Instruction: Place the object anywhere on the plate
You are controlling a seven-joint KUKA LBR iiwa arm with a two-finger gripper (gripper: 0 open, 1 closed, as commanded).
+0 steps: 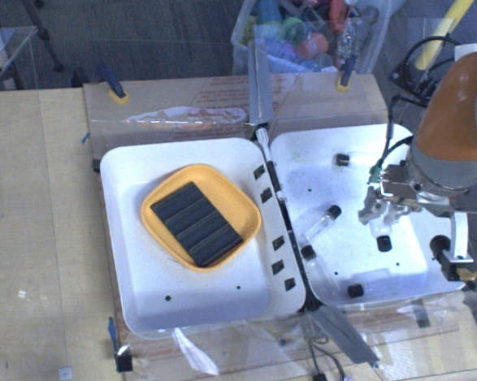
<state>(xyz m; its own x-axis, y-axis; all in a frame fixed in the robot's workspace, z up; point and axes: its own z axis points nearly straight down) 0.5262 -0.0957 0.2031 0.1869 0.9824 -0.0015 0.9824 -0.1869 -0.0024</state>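
A yellow, rounded-square plate (244, 205) lies tilted in the left bin (132, 299). A black ribbed rectangular object (198, 222) rests flat on the plate, covering most of its middle. My gripper (381, 231) hangs over the right bin (407, 275), in its right half and far from the plate. Its silver body sits just below the arm's orange band. Nothing is visible in its grasp.
A clear tube with a black cap (320, 220) lies in the right bin near the divider. Small black pieces (342, 160) are scattered on that bin's floor. Black clips line the divider (274, 216). A clear box of toys (316, 17) stands behind the bins.
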